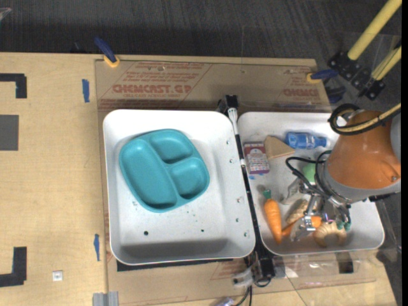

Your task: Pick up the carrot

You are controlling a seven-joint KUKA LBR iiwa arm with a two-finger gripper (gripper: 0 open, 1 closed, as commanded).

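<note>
Gripper [312, 220] low over the right bin [373, 234], near its front wall, hanging from the grey wrist under the orange band [363, 161] of the arm that enters from the right. Whether the gripper is wide, narrow or closed cannot be told: cables and metal parts crowd the tip, and nothing can be made out as held.

Carrot [273, 218] in the right bin, lying on the bin floor just to the left of the gripper in the camera view and apart from it. Its long axis runs roughly front to back in the bin, slightly tilted, with the green stub at the far end and the orange tip toward the front wall. It lies close to the divider between the two bins.

Judgement: the coming move turns on a short shift of the gripper toward the left in the camera view, and on a grasp across the carrot's width rather than along its length.

Other items crowd the gripper: a brownish lump [330, 234] at the front just beside it, a small red-and-white packet [257, 158] and a blue bottle [305, 140] toward the back. These could get in the way of a clean closing.

Left bin [127, 234] holds a teal divided plate [164, 169], well apart from the work.
</note>
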